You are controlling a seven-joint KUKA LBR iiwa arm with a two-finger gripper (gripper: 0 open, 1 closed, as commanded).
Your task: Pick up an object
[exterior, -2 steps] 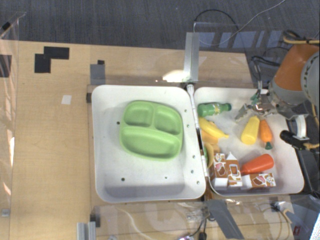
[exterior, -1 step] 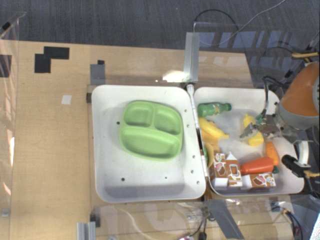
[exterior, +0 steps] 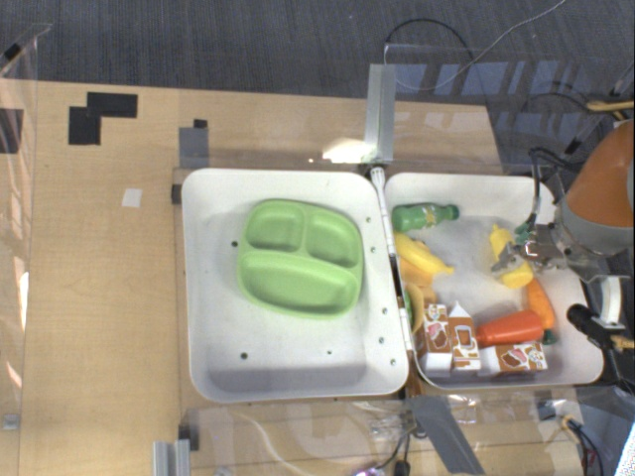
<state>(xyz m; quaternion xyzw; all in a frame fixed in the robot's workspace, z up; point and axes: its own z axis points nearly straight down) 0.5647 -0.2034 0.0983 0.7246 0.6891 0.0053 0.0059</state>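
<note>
While my end effector point(exterior: 518, 254) hangs low at the right bin's point(exterior: 466, 188) far right side, I see a small yellow piece point(exterior: 503, 240) touching it, a second yellow bit point(exterior: 516, 279) just below. I cannot tell its grip state.

The right bin point(exterior: 466, 380) held the loose objects. A green bottle point(exterior: 424, 214) lay on its side near the far left corner. A yellow piece point(exterior: 421, 257) lay slantwise just below it. Small yellow pieces point(exterior: 505, 258) sat toward the right wall. An orange-red item point(exterior: 510, 327) lay beside brown-and-white cartons point(exterior: 448, 339) along the near wall.
</note>
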